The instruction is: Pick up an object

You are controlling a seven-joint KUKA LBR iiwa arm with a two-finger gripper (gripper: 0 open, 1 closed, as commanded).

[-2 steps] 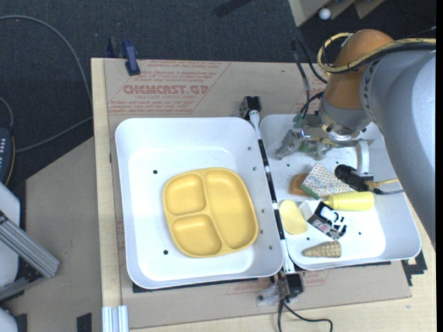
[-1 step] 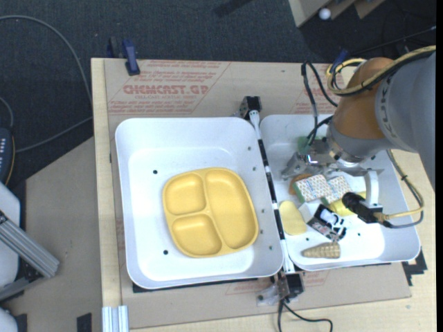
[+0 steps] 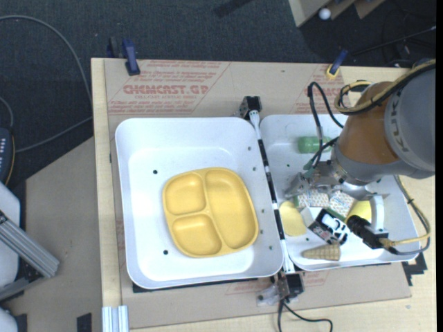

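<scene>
Two white bins point(image 3: 138, 206); one yellow tray point(image 3: 210, 211); one cone point(image 3: 322, 253).

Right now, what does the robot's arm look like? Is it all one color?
No. The arm is fat and round, mostly grey, with a wide orange band just above the wrist. Thin black and yellow cables loop beside it. The gripper at its end looks like dark grey metal.

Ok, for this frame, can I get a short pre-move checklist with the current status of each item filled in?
1. Arm over the right bin: ok.
2. Gripper above the clutter: ok.
3. Object between the fingers: cannot tell.
4. Pickable items within reach, such as the green piece and the cone: ok.
5. Yellow divided tray sits alone in the left bin, away from the arm: ok.
</scene>
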